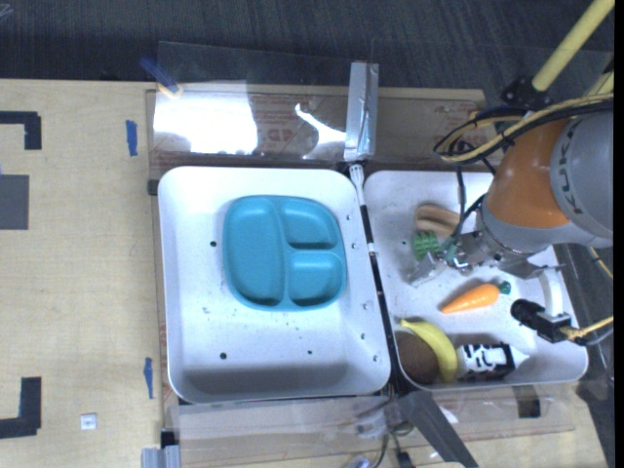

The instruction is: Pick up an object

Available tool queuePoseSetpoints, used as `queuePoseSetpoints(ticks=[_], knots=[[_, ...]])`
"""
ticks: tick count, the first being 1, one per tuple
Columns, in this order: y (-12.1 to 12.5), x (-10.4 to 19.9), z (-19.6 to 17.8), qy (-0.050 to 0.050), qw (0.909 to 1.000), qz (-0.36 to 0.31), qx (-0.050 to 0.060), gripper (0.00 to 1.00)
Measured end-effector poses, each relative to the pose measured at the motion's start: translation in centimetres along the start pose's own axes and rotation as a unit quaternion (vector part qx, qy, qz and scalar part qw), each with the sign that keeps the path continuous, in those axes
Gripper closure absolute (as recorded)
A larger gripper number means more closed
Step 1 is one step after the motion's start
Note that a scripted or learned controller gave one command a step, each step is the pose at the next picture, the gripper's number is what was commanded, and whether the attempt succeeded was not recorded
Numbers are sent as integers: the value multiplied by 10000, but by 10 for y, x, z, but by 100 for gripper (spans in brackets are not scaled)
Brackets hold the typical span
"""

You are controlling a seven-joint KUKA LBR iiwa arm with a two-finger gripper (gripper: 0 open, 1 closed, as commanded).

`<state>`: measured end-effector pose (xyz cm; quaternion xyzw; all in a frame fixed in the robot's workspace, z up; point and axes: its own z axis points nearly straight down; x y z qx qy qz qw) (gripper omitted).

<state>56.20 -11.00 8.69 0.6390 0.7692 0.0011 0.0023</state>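
A small green toy [426,246] sits right by the pincer [450,254], on its left side. A tan bread-like piece [437,217] lies just above the pincer. An orange plastic carrot [472,298] with a green tip lies flat just below it. Farther below lie a yellow banana [436,344], a brown round thing [417,357] and a black-and-white toy [485,357].

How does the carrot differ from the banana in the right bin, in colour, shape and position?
The carrot is orange with a small green tip, while the banana is yellow. The carrot is straight and tapered, but the banana is curved. The carrot lies near the middle of the right bin, whereas the banana lies at its lower left corner, beside a brown round object. Both look like toy food and both lie flat in the same bin.
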Motion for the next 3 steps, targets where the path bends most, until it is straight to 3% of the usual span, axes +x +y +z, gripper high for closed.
queuePoseSetpoints(ticks=[1, 2, 3], knots=[[41, -10, 1, -1, 10000, 96, 4, 0], [41, -10, -8, -5, 10000, 92, 6, 100], [72, 66, -98, 16, 9996, 265, 11, 100]])
